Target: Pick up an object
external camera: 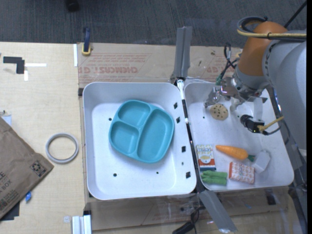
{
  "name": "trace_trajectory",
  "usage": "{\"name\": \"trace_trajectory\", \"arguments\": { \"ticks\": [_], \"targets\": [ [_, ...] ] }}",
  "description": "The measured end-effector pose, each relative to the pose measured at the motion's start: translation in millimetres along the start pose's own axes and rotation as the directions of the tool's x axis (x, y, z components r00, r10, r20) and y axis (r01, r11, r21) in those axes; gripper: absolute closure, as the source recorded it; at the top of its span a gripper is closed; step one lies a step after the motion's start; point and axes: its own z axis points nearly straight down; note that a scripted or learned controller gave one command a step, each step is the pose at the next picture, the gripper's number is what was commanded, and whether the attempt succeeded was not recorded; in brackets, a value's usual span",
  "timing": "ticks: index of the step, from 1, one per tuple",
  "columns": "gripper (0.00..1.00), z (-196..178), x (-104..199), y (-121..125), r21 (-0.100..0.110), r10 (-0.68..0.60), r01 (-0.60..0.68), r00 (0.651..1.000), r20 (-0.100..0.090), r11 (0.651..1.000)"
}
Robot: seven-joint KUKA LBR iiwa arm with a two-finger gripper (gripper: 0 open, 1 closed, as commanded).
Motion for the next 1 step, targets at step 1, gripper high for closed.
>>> {"name": "trace_trajectory", "arguments": {
  "ticks": [1],
  "targets": [
    [0.0, 0.3, 6.1, -1.3, 0.001, 0.005, -0.005, 1.0, 0.0, 1.0]
  ]
}}
